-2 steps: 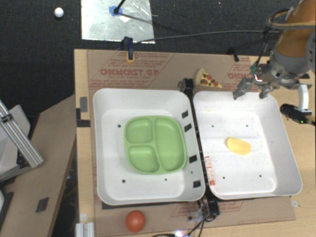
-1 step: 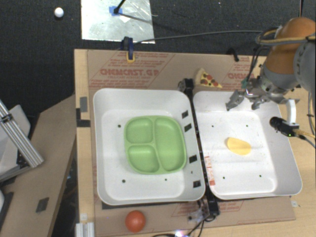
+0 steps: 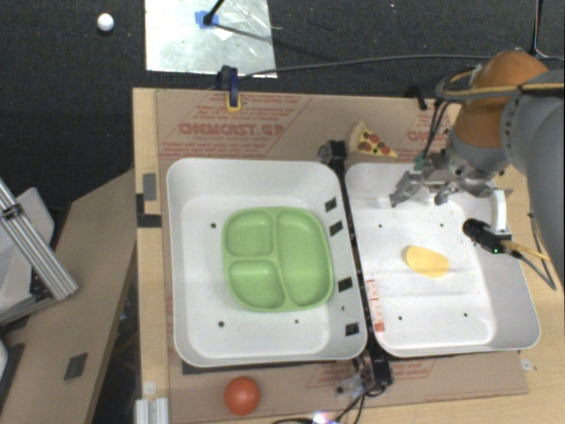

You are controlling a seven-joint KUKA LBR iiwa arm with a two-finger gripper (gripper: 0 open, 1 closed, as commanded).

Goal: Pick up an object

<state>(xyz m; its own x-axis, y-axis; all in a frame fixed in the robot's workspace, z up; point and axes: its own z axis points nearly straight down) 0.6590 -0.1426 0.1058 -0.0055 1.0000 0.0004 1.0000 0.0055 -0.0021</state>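
Gripper (image 3: 422, 189) hangs spread open and empty over the right bin (image 3: 508, 312); yellow piece (image 3: 427, 261) lies untouched below; descent, grasp and lift all remain.

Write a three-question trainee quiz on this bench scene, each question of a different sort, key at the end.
1. True or false: the green three-compartment plastic tray lies in the left white bin.
2. Multiple choice: the yellow oval object lies (A) in the right white bin, (B) on the green tray, (C) on the cardboard outside both bins.
3. Fill in: the small orange-red ball rests on the cardboard, in front of the ______ bin.

Key: 1 true; 2 A; 3 left. The gripper hovers over the right bin's far end, apart from the yellow object.
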